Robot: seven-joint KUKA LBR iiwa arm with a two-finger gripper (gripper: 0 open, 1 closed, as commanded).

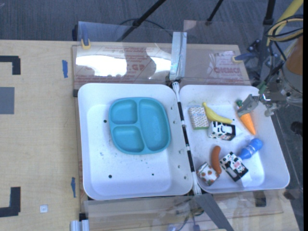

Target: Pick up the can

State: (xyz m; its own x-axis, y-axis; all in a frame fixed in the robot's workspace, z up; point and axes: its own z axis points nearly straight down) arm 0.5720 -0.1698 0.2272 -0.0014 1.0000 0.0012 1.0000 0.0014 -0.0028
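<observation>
The can [208, 173] lies at the bottom of the right bin [276, 143], in its lower left corner. It is small, with a brown and white picture on it. It touches the sausage [216, 159] and sits just beside a black and white cow box [234, 166].

I think the can is light and hard, so it will not squash. Its round side looks smooth and may slip or roll. A good place to hold it is across the middle of its round body, away from the sausage.

The end effector [249, 103] is near the upper right of the right bin, just above the carrot [248, 123]. It is well apart from the can. I cannot tell how it is set. The arm comes in from the right side of the frame, low over the bin edge.
</observation>
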